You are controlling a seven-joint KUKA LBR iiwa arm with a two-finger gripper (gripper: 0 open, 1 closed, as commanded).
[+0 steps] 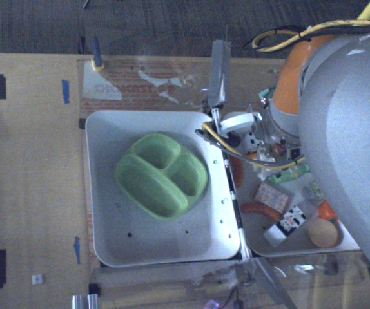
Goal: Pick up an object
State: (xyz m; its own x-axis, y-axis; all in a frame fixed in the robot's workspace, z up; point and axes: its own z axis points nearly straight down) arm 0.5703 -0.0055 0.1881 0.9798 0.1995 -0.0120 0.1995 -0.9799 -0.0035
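**Operator:** Item one, the end effector: where is it, and in what state?

**Log:** End effector: you have it low over the 12 o'clock end of the right bin, just beside the wall it shares with the left bin. Released or clenched: cannot tell, because the wrist and cables cover it. Nothing can be seen in its grasp.

**Operator:** Item two, the nearest pickable thing?

**Log:** Packet: it lies flat at 6 o'clock from the end effector, near it. It is pinkish-brown and speckled, roughly rectangular, with its long axis running about 10-to-4. My judgement is that this is your best candidate. It sits straight along your line of approach and its top is clear.

**Operator:** And the other stock in that bin?

**Log:**
- Sausage: red, touching the packet's 6 o'clock edge, with its axis near 9-to-3.
- Red stick: at 8 o'clock from the end effector, lying 12-to-6 and tight against the bin wall. I judge it awkward to grip there.
- Cow block: white with black patches, toward 5 o'clock, beyond the packet.
- Ball: tan and egg-like, at 5 o'clock and farthest off, close under the arm. It is likely to roll.

**Operator:** And the left bin?

**Log:** Plate: green, divided, well apart at 9 o'clock. You need not go there.
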